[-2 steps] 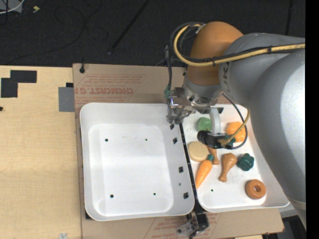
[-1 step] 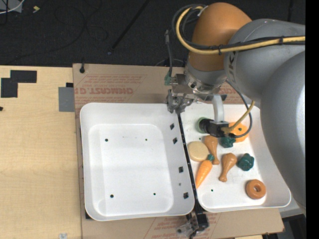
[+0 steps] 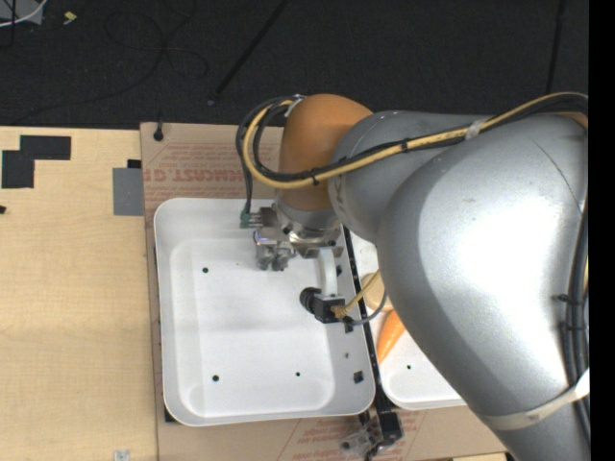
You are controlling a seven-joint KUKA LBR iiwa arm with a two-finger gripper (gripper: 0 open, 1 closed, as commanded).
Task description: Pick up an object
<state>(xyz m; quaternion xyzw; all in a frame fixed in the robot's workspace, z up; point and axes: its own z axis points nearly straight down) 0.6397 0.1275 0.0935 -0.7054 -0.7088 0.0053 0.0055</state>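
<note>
Overhead, arm point(image 3: 461, 257) across left bin point(image 3: 183, 353)

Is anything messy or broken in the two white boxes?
Nothing looks broken or spilled. The left bin sits straight and looks whole. The gripper hangs over its back part. The arm hides most of the right bin, where an orange object peeks out at the arm's edge. I cannot tell what it is.

You have two white bins: left bin point(image 3: 183, 353), right bin point(image 3: 423, 392); cardboard sheet point(image 3: 192, 166) beneath them; black cables point(image 3: 173, 56) behind.
</note>
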